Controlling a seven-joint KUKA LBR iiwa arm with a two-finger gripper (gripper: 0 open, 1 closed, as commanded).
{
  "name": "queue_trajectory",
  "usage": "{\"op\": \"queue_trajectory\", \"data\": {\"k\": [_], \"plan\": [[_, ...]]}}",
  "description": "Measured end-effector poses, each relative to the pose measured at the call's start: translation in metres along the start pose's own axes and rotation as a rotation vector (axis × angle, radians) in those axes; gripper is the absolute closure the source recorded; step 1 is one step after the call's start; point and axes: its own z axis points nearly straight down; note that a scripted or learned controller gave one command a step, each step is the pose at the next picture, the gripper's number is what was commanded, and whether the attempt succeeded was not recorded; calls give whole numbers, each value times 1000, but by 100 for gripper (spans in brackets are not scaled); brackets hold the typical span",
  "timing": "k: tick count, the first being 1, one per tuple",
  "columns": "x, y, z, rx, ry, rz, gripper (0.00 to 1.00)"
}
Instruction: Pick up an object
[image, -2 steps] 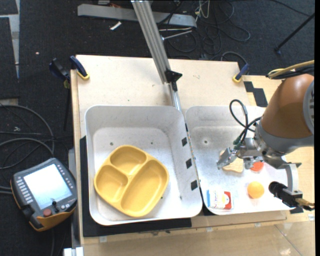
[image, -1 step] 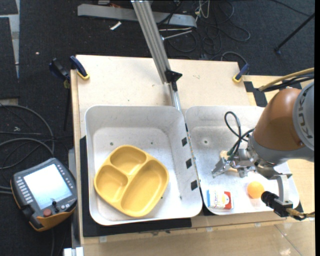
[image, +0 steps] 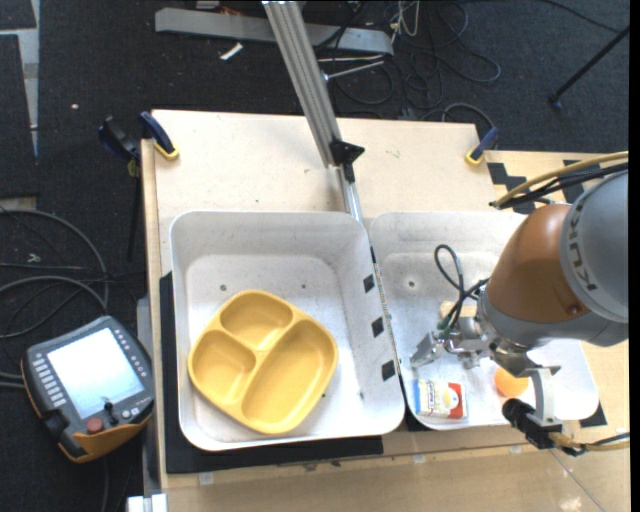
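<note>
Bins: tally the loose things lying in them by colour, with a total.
Yellow: 1, the divided plate in the left bin.
White with red: 1, the small carton in the right bin.
Orange: 1, the small object beside the arm, partly hidden.
Total: 3

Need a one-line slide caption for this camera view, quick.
KUKA arm's gripper low over the right bin near a small carton; yellow divided plate in the left bin.

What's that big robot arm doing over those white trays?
The robot arm is reaching down into the right bin. Its gripper hovers just above a small carton, with an orange ball close by. A yellow divided plate sits alone in the left bin.
</note>
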Motion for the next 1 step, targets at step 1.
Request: {"op": "queue_trajectory", "data": {"k": [1], "plan": [[0,1,-13,-5,-1,1,100]]}}
